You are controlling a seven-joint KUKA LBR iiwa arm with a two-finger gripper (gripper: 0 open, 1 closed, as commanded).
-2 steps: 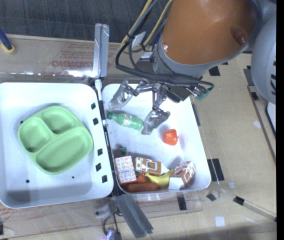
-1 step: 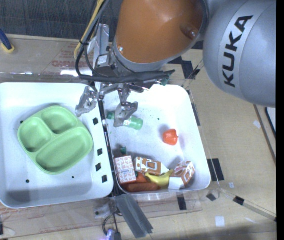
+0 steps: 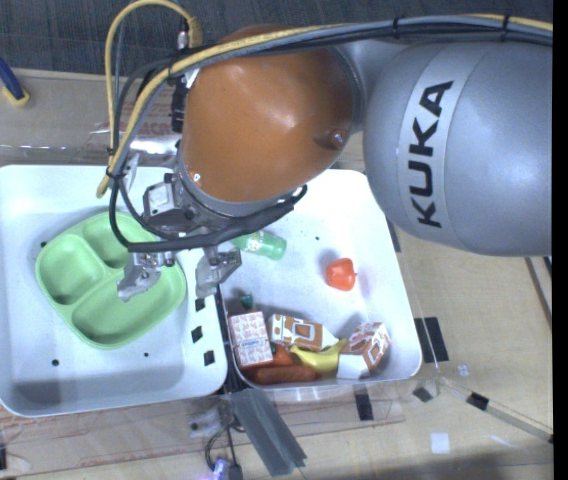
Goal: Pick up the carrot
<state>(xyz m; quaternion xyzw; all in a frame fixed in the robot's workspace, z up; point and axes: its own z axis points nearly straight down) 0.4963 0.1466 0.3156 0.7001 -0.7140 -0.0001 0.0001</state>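
Currently gripper point(image 3: 177, 273) hangs open and empty over the green tray point(image 3: 84, 268), well off the carrot point(image 3: 282, 372) across the bin divider, presumably mid-approach.

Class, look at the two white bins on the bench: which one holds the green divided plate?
The left bin holds the green divided plate. The right bin instead holds small food items, among them a red-orange piece and a banana.

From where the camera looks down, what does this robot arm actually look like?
A bulky arm of rounded silver-grey shells marked KUKA in black, with a glossy orange dome section. Yellow and black cables loop over it. Below hangs a small metal gripper with two jaws.
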